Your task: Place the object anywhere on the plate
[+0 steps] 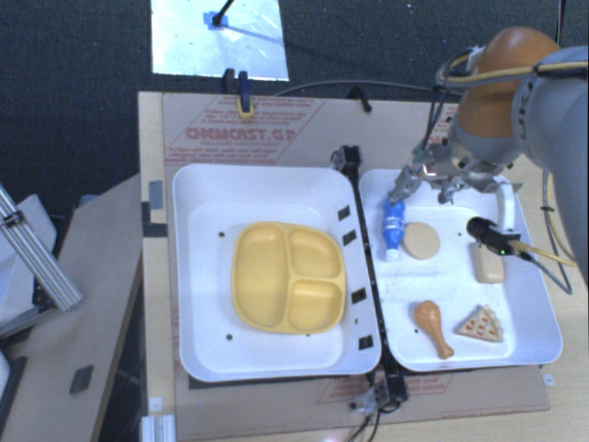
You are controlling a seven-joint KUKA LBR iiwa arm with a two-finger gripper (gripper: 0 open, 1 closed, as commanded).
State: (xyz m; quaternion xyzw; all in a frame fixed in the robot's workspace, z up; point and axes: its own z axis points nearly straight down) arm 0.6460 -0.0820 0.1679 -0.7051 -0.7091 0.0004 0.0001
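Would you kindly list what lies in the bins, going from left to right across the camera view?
Yellow plate → blue bottle → round cracker → drumstick → pizza slice

Two white bins (276, 178), one yellow plate (288, 276) (three compartments), five food toys (433, 326).

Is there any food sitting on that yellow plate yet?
No, the yellow three-compartment plastic plate in the left white bin holds nothing; the toy drumstick lies in the right white bin.
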